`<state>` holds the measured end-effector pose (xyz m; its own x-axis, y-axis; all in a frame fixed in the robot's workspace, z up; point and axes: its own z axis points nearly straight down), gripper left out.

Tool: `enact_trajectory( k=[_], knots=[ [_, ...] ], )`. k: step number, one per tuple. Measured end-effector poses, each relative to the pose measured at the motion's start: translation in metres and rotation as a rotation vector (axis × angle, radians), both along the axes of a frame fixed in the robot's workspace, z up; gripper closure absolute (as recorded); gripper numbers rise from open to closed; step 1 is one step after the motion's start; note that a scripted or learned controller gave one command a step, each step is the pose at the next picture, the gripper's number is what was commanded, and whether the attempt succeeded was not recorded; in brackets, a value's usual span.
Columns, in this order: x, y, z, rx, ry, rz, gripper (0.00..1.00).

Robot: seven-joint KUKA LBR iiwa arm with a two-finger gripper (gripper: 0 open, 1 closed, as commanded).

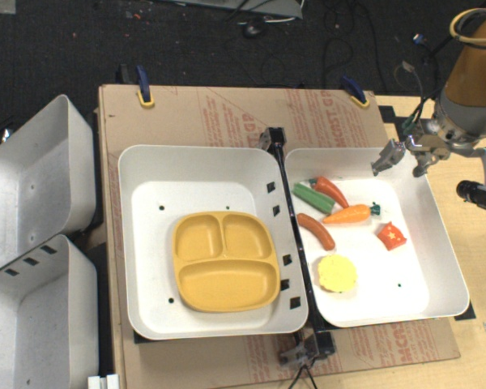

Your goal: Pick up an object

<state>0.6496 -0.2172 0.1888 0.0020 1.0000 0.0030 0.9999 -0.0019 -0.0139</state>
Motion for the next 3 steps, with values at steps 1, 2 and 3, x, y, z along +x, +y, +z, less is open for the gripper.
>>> enact_trajectory(
  k=[1, 2, 3],
  knots=[
    [0.003, 0.001, 0.010, -0.003, -0.014, 0.003, 0.00],
    [-0.002, -0.004, -0.051, -0.003, -0.010, 0.001, 0.00],
    [-0.002, -0.003, -0.099, -0.003, -0.012, 0.005, 0.00]
  ],
)
